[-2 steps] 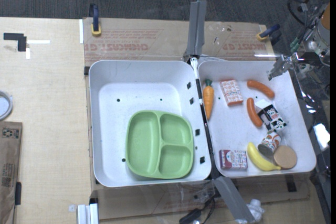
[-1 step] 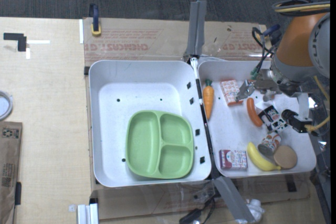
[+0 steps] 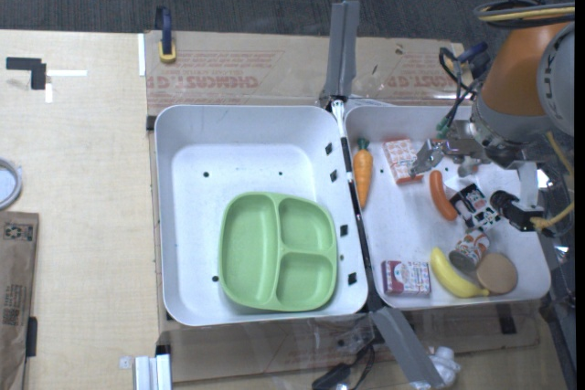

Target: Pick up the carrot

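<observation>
In the camera view, the smooth orange tapered carrot with a green top (image 3: pixel 363 174) lies along the left wall of the right shallow white plastic bin (image 3: pixel 393 283), near a small red-and-white carton (image 3: pixel 400 159), a glossy reddish sausage (image 3: pixel 441 195), a curved yellow banana (image 3: pixel 454 275) and a flat round brown bun (image 3: pixel 497 272). The left white bin (image 3: pixel 187 196) holds a matte green plastic plate with three compartments (image 3: pixel 278 250). The metal two-finger gripper (image 3: pixel 426 160) hangs over the right bin, apart from the carrot, and I cannot tell its state.
</observation>
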{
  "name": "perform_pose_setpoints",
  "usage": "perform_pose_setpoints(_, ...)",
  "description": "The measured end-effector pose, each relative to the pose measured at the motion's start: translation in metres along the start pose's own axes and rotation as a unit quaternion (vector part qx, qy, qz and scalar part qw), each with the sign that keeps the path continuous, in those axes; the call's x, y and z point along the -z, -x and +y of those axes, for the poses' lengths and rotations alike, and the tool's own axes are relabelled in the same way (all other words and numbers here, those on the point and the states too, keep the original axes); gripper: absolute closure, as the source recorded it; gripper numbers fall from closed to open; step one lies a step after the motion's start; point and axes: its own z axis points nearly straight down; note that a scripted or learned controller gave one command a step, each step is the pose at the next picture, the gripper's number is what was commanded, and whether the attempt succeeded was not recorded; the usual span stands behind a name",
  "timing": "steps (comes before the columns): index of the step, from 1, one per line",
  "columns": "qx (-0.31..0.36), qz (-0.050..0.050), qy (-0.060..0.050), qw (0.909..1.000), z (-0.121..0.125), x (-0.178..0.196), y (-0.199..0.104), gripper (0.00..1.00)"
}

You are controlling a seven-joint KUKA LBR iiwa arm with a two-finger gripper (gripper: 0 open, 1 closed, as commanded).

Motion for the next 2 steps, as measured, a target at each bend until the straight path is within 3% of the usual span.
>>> perform_pose_setpoints(1,-0.028,0.0,0.001,0.9996,0.053,0.064,-0.152,0.0)
perform_pose_setpoints(2,-0.071,-0.001,0.0,0.9974,0.055,0.119,-0.186,0.0)
